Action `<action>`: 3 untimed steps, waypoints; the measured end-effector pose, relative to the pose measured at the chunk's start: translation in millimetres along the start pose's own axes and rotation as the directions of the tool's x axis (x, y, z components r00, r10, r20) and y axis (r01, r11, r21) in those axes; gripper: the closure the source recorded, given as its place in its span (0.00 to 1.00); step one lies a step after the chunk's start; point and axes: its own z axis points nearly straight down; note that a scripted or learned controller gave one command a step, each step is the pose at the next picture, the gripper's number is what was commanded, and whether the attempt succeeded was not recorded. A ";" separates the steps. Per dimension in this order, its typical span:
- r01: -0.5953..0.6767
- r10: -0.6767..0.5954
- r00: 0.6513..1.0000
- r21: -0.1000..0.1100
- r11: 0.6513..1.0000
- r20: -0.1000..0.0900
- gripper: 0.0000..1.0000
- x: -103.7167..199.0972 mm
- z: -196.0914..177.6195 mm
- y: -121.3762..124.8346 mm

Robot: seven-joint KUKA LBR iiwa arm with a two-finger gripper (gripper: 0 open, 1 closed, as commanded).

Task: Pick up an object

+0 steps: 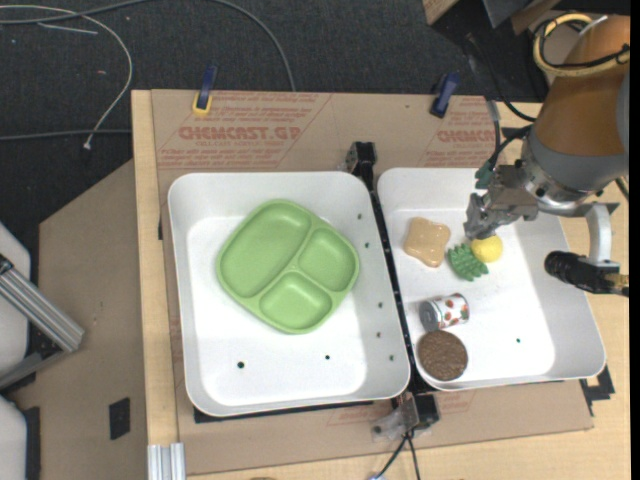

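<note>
Down in the right-hand shallow white bin (560,348), the grey arm with its orange band (590,58) reaches in from the right, and its pincer (484,230) sits low over a small cluster of objects near the bin's middle. Whether the pincer is clenched or released cannot be told from this slanted view, and nothing can be seen between its tips. Right at the pincer lies a small yellow rounded object (487,249), touching a green frilly plastic piece (464,261) on its left. Just beside these, further left, rests a tan toast-shaped piece (427,241). Nearer the front of the same bin lies a small tipped-over can with a red-and-white label (446,312), and just below it sits a round brown disc-like item (441,355) against the bin's front rim. The left-hand shallow white bin (200,368) carries a light green plastic divided plate (288,265) with three compartments, lying flat and turned at an angle. Both bins sit side by side on a brown cardboard-covered surface (300,128), which carries red printed lettering and blue clamps (206,88) at its far edge.
</note>
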 end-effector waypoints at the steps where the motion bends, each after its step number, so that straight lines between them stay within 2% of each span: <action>1: 0.000 0.000 1.000 -0.001 1.000 0.000 1.00 54.7 -5.2 0.1; 2: 0.000 0.000 1.000 -0.005 1.000 0.001 1.00 113.3 -7.1 15.9; 3: -0.001 0.001 1.000 -0.003 1.000 0.002 1.00 172.1 7.6 23.9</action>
